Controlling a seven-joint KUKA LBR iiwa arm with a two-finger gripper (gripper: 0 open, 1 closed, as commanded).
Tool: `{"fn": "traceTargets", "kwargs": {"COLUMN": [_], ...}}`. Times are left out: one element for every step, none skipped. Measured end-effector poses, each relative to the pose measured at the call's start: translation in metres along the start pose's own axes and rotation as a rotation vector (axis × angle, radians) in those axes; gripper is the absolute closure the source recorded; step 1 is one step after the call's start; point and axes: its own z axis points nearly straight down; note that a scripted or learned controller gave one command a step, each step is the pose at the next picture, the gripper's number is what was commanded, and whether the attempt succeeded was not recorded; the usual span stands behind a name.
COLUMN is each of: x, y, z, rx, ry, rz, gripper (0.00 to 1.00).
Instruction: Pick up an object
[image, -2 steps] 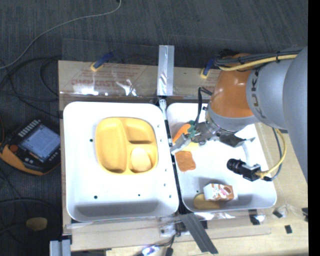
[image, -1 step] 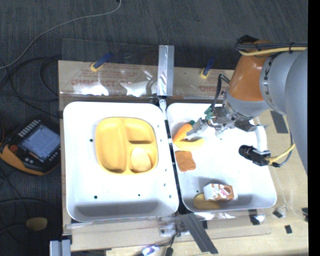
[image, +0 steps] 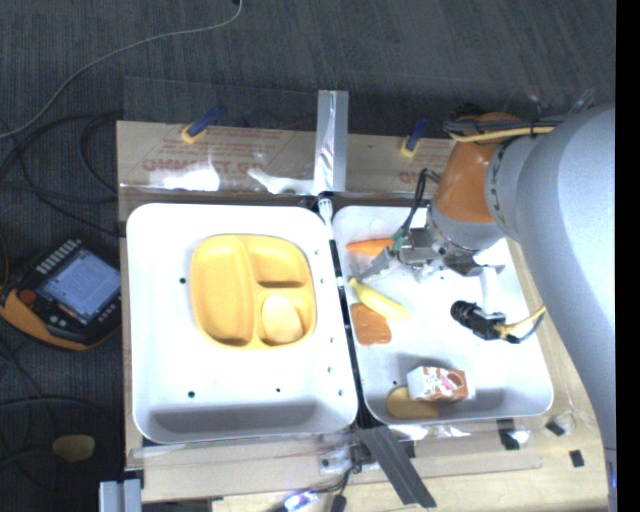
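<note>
Grey arm overhead, pincer beside carrot

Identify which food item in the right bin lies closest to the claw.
The orange carrot, at the bin's upper left, just beside the claw. The yellow banana, brown patty and small carton lie lower down.

arm: broad, smooth pale grey casing with a rounded outline
band: orange ring above the wrist, curved and glossy
wrist: grey metal section just below the orange band
gripper: small grey and dark metal parts, slender at the tip
cables: thin yellow cable along the top of the orange band; a dark cable curves beside the wrist
</note>
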Motion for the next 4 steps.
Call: {"fn": "traceTargets", "kwargs": {"x": [0.004,0.024,0.031,-0.005], "y": [-0.039,-0.067,0.022,0.0], "z": [0.001,-0.093,-0.093,-0.016], "rx": [-0.007,0.006,0.004,0.003], "ry": [0.001,0.007,0.003,0.006], "rz": [0.007,-0.104,-0.292,-0.564], "gripper": [0.0,0.0,0.0,0.0]}}
